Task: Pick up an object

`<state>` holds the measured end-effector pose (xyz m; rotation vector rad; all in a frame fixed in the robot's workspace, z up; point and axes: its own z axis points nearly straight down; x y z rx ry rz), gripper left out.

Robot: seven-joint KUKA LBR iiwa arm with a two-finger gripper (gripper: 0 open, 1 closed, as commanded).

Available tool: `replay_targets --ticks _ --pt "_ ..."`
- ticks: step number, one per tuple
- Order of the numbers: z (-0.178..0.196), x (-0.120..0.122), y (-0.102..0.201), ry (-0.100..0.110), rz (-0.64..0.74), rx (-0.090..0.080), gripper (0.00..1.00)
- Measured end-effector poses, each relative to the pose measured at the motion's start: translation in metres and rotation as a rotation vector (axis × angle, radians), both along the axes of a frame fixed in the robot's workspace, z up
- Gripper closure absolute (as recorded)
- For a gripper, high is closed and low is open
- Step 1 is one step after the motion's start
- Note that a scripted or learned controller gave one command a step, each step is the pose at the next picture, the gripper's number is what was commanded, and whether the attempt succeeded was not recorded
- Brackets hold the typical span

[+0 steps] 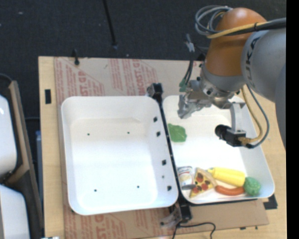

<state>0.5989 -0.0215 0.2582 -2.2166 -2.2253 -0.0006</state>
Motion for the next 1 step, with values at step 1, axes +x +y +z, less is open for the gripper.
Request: replay_targets --ticks 1 --pt "-0.0074 0.0020 0.0619 0.000 0.001 0.000 1.00"
